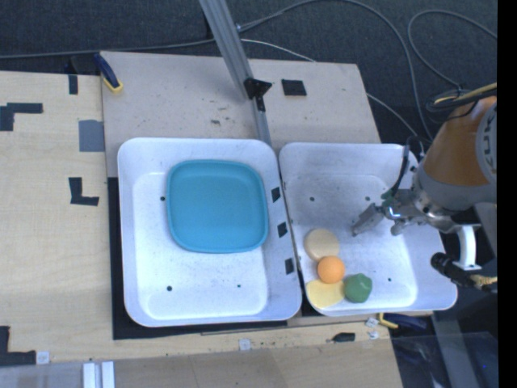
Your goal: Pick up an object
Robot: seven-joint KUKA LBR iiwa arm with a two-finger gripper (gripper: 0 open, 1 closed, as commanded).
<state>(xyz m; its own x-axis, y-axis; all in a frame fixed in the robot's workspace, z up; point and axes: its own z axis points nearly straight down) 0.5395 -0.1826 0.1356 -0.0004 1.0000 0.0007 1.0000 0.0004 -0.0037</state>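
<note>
Left bin [137, 241] holds a blue plate [216, 204], well left of the tool. Cables [388, 31] lie beyond it.

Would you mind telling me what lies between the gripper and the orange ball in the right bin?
In the camera view, bare white bin floor separates the gripper from the orange ball.

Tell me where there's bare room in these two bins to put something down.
In the right bin, the bare floor is its far half, between the far wall and the gripper. Its near-left corner is crowded: cream disc, orange ball, yellow piece, green object. In the left bin, the blue plate covers the middle; the strip in front is bare.
</note>
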